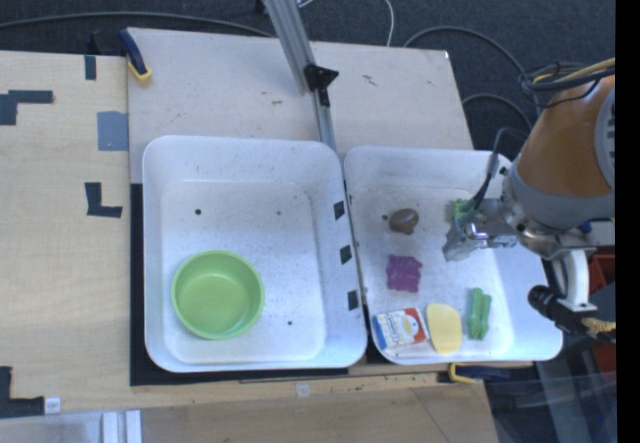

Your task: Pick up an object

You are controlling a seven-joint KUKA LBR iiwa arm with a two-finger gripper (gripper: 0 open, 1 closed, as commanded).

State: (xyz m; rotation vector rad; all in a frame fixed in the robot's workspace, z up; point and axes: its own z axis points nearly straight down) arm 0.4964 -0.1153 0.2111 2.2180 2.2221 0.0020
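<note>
The right bin [430,166] holds several small objects: a brown lump [403,221], a purple piece [404,273], a white and red packet [399,328], a yellow piece [444,327] and a green stick-shaped piece [479,313]. My gripper [460,237] hangs low over the right side of this bin, to the right of the brown lump and above the yellow piece. A small green thing [462,208] shows right at the gripper's upper edge; whether it is held I cannot tell.
The left bin [160,171] holds a green bowl [217,294] at its front left. A slanted metal pole [290,21] crosses the bench behind the bins. The arm's grey and orange body [570,156] covers the right bin's right rim.
</note>
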